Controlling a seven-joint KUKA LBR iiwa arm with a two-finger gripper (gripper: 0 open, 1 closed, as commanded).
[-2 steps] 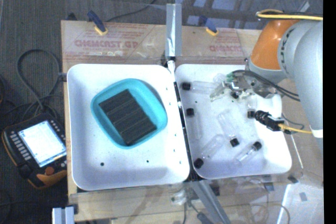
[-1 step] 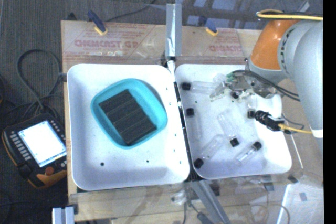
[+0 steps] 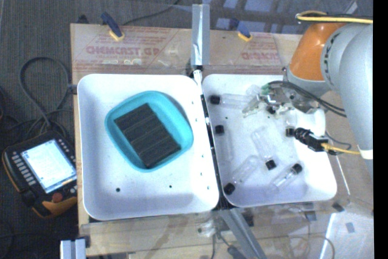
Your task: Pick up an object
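Camera view: the gripper sits low in the upper part of the right bin; whether it grips anything cannot be told. Below it, toward the frame's lower right, lie several clear plastic vials with black caps, scattered apart. The left bin holds a blue dish carrying a dark ribbed block.
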